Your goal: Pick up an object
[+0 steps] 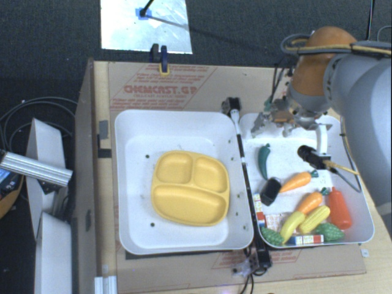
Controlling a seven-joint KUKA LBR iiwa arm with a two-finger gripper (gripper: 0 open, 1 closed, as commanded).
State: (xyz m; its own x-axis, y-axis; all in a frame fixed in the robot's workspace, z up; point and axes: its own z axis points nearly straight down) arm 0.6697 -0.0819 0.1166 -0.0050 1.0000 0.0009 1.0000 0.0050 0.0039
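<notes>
My gripper (286,122) hangs over the right bin's (366,225) far end; I cannot tell its grip. The green pepper (264,160) lies just below, reachable.

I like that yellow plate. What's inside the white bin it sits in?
The left white bin holds just the yellow plastic divided plate, its three sections bare. The bin floor beneath the plate is covered.

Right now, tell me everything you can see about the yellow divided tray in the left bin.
The yellow tray looks like smooth moulded plastic with rounded corners. It has three compartments: two smaller ones on the far side and one long one along the near side. It lies flat, turned slightly askew, near the middle of the left bin, resting on the white floor clear of the walls. Nothing else touches it.
</notes>
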